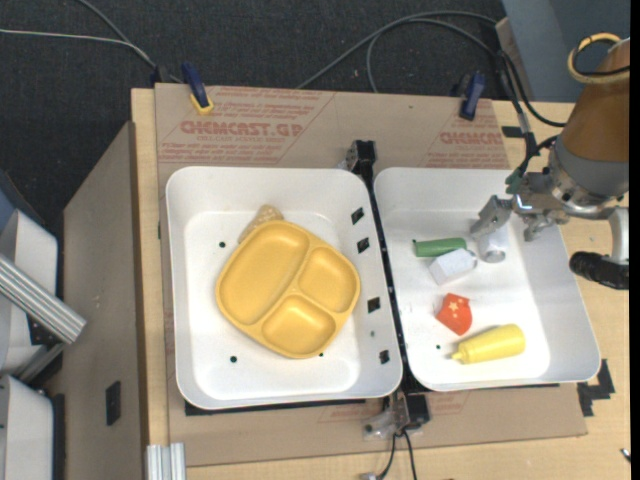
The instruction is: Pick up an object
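Two-finger gripper [492, 236]: grey metal, lowered into the right-hand shallow white plastic bin [560, 298] at its upper middle, hanging from the grey arm with the orange band [598, 118] that enters from the right. Whether its fingers are apart or together cannot be told; nothing is seen between them. The arm's upper part is cut off by the frame edge.

Green cylindrical object [440, 248]: smooth, lying on its side just left of the gripper tip and very near it; whether they touch cannot be made out.

White blocky object [452, 265]: pale against the white bin floor, edges hard to make out, just below and left of the gripper, touching or nearly touching the green cylinder.

Small red object with pale spots [454, 313]: irregular, wedge-like, further below the gripper, apart from the white block.

Yellow squeeze bottle with a pointed nozzle [490, 344]: glossy plastic, lying on its side, farthest below the gripper, just beside the red piece.

Left-hand shallow white plastic bin [190, 268]: well to the gripper's left, across the black-clipped divider where the two bins meet.

Yellow three-compartment plastic tray [288, 288]: rounded and smooth, lying flat in the left bin. A tan object [267, 214] peeps from behind its upper edge, mostly hidden.

Brown cardboard sheet with red lettering [300, 118]: under both bins, held by blue clamps [198, 90] at its far edge. Black cables [400, 38] trail across the dark floor beyond.
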Robot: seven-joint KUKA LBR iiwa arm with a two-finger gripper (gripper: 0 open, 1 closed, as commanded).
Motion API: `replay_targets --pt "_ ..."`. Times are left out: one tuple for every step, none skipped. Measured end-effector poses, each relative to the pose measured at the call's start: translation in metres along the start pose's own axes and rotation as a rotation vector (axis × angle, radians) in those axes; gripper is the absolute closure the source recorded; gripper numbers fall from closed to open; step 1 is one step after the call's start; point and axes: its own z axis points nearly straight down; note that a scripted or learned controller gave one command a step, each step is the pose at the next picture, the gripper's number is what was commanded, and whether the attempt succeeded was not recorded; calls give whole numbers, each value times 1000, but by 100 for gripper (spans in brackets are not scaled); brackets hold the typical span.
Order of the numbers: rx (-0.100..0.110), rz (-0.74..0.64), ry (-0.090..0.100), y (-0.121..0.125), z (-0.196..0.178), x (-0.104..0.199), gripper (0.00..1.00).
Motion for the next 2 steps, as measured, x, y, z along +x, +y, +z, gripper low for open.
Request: replay_targets --pt "-12 -3 -3 3 -7 1 0" --pt "-6 -2 -1 -2 57 -4 0"
